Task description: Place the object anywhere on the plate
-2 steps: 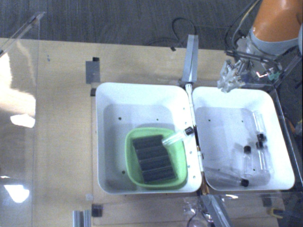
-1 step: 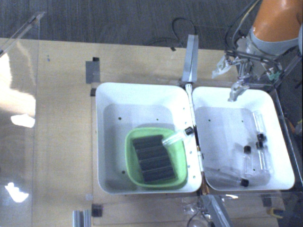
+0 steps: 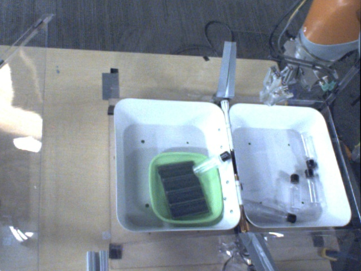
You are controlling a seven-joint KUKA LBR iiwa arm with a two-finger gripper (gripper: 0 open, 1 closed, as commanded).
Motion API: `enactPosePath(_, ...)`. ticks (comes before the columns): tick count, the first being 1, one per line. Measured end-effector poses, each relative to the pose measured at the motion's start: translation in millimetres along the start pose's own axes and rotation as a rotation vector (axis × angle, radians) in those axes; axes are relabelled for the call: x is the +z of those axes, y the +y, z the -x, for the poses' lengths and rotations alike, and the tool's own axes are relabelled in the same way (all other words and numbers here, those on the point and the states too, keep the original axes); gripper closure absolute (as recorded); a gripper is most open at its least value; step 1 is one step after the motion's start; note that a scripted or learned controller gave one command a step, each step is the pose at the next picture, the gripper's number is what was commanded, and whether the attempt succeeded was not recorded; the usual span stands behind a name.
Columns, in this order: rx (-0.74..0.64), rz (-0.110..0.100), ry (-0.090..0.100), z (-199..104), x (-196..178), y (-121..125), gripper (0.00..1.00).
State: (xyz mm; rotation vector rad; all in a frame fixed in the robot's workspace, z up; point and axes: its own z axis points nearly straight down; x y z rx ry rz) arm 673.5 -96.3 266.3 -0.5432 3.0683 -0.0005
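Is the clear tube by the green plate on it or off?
On, partly. The clear tube lies flat across the green plate rim, its black-capped end overhanging toward the bin divider.

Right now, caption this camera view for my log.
Clear tube lies across green plate rim in left bin; gripper hovers behind right bin.

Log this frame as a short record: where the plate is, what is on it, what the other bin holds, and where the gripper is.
plate: green plate in the left bin, toward its front right
on plate: dark ridged block; one clear tube rests across the plate's right rim
right bin: several clear tubes with black caps
gripper: above the back edge of the right bin, raised; finger state unclear
arm: enters from upper right
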Motion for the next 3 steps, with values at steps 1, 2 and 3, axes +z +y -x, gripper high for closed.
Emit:
enactPosePath(1, 0.0, 0.0, 0.0, 0, 0, 0, 0.0)
enactPosePath(2, 0.001, -0.002, -0.013, 3, -14, 1, 1.0)
enactPosePath(3, -0.316, 0.002, 0.01, -9, -55, -21, 1.0)
